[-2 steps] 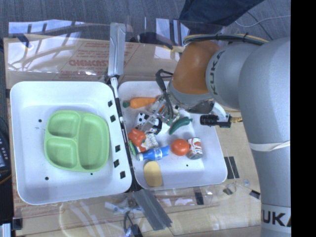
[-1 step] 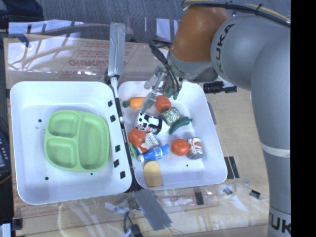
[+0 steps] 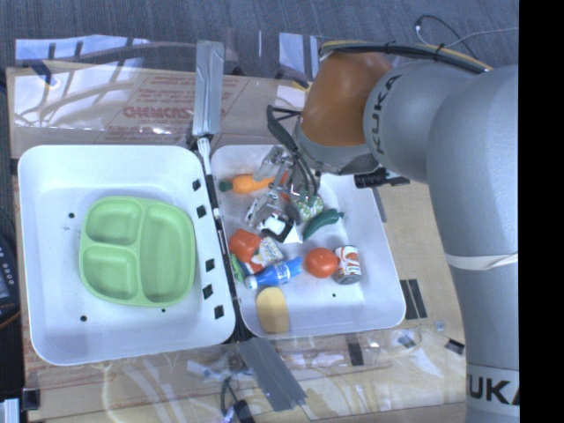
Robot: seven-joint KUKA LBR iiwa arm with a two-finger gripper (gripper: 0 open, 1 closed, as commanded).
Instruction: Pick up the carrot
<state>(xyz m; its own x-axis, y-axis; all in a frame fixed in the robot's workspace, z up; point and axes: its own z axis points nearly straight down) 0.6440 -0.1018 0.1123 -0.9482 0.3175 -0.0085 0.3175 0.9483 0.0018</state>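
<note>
1. The counter (image 3: 79, 104) is covered with flattened brown cardboard printed in red, and it carries two shallow white bins side by side, both smooth moulded plastic with rounded corners.
2. The left bin (image 3: 44, 201) holds a pale green plate (image 3: 138, 250), matte, rounded-square, divided into three compartments.
3. The right bin (image 3: 374, 280) holds a clutter of small toy foods.
4. The carrot (image 3: 248, 183) lies near the right bin's far left corner: a short orange tapered piece with a green tip at its left end, lying roughly flat.
5. The grey arm with its glossy orange band (image 3: 339, 100) reaches in over the right bin's far edge.
6. The pincer (image 3: 280, 188), shiny metal with thin fingers, hangs just to the right of the carrot; it sits very close to the carrot's right end, and I cannot tell whether it touches or whether its fingers are spread or pressed together.
7. A dark green curved piece (image 3: 322, 222) lies near the bin's middle, by a black-and-white item (image 3: 277, 227).
8. Toward the near side sit a round red tomato (image 3: 321, 262), a small red-and-white can (image 3: 347, 264), a blue bottle (image 3: 275, 274) lying on its side, and an orange-red lump (image 3: 244, 243).
9. A smooth tan oval piece (image 3: 272, 309) rests by the bin's near edge.
</note>
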